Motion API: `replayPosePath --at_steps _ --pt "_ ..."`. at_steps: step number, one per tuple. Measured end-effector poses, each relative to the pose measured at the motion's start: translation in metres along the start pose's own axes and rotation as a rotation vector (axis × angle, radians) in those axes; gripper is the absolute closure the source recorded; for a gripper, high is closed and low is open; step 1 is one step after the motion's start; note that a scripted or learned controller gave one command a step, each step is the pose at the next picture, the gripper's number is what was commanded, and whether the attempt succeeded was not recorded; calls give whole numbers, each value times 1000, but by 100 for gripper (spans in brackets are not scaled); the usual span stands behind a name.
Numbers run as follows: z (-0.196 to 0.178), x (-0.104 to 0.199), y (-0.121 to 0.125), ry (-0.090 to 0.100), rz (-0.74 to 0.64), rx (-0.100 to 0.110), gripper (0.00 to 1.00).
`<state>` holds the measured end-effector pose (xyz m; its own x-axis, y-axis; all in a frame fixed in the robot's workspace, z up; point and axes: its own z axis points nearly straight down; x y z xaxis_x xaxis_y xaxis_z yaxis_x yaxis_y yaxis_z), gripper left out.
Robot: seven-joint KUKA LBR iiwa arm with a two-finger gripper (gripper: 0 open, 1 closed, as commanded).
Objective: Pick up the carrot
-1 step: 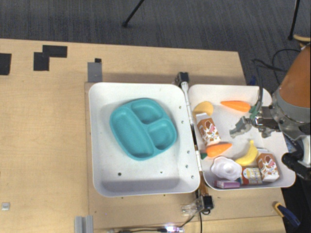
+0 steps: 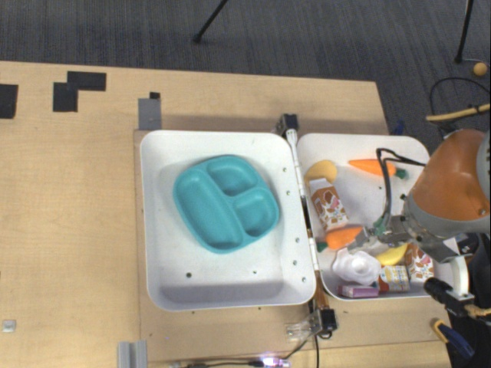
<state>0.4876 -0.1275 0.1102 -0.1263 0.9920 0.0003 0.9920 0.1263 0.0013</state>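
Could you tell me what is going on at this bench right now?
A grey KUKA arm with an orange band reaches in from the right over the right bin, which is crowded with small food items. Its gripper hangs low among them near the bin's front, close to an orange piece. The carrot lies apart near the back of that bin, not in the gripper. The left bin holds a teal divided plate.

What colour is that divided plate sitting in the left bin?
The divided plate is teal, a blue-green, seen clearly in the camera view from above.
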Motion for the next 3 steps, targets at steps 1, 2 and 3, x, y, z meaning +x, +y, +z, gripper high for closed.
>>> replayPosePath --at_steps 1,2,3 --pt "23 20 57 -7 90 -9 0" --pt "24 31 90 -4 191 -6 0" --pt "24 34 83 -1 338 -7 0"
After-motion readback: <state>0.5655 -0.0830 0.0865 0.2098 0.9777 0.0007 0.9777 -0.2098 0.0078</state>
